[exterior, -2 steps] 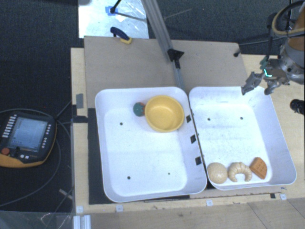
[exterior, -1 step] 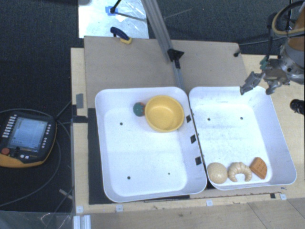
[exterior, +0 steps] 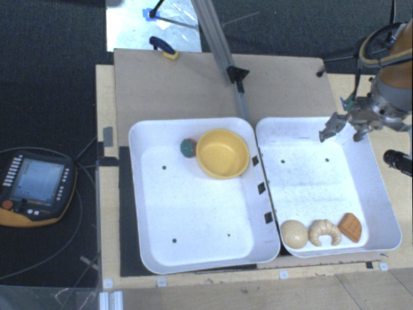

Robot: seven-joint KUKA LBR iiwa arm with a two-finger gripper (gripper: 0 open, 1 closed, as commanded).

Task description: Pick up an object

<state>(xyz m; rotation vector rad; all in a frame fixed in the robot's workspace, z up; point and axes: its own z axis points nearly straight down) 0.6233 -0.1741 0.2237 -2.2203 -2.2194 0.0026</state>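
No label or lettering can be read on anything here; the screen of the handheld control pendant (exterior: 35, 188) lying on the dark floor off the table's left edge is a pale blur. The arm (exterior: 392, 76) comes in over the right edge of the table (exterior: 277, 86), most of its body cut off, with the orange band just showing. Its gripper (exterior: 347, 128) hangs above the far right corner of the right bin (exterior: 381, 192), the two fingers spread apart with nothing between them. Three small food-like pieces sit in a row along that bin's near edge: a pale round roll (exterior: 294, 234), a croissant (exterior: 326, 232) just beside it, and an orange waffle-like piece (exterior: 350, 227) nearest the right wall. In the left bin (exterior: 151, 225), a yellow bowl (exterior: 222, 154) rests by the far right corner, with a small dark green object (exterior: 188, 148) touching its left side; what that is I can't make out. A slanted grey pole (exterior: 214, 28) crosses the table's far edge, and a blue-and-yellow clamp (exterior: 164, 47) sits at the far left corner.
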